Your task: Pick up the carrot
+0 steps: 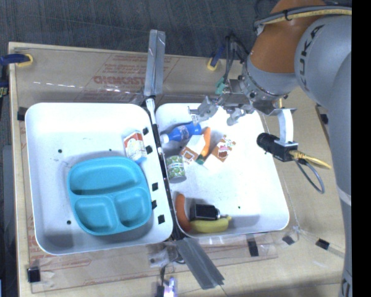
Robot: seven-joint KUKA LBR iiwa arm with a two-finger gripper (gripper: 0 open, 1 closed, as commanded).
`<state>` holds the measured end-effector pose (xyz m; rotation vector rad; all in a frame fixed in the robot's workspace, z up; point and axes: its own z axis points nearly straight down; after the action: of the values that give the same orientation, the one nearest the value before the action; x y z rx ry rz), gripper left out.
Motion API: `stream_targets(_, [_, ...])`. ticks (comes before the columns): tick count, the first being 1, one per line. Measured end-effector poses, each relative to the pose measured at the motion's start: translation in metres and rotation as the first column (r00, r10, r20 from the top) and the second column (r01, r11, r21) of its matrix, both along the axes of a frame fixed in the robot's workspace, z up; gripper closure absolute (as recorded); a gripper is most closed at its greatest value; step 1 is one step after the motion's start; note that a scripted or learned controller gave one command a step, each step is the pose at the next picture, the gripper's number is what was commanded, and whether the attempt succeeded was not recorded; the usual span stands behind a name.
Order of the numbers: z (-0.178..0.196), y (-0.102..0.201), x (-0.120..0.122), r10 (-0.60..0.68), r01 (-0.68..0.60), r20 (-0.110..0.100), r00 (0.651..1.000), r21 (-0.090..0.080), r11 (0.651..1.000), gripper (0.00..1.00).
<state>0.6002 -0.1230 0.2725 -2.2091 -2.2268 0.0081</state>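
The open, empty gripper [221, 111] should descend squarely over the carrot [205, 142] near the right bin's [269, 193] far edge, avoiding the cartons [222, 148].

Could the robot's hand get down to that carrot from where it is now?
Probably yes. The hand hovers over the right bin, close above the carrot, whose top side is uncovered. But a small carton and a blue bottle crowd it, so a clean grip looks tricky.

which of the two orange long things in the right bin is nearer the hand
The carrot, lying just below the hand; the other lies at the bin's front beside the banana.
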Motion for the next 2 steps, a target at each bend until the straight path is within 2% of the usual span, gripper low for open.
stream_targets(1, [-0.163,0.007,0.004,-0.112,0.112,0.003,0.994,0.0,0.994,0.0])
stream_targets(2, [-0.131,-0.07,-0.007,-0.072,0.072,0.004,0.997,0.0,0.997,0.0])
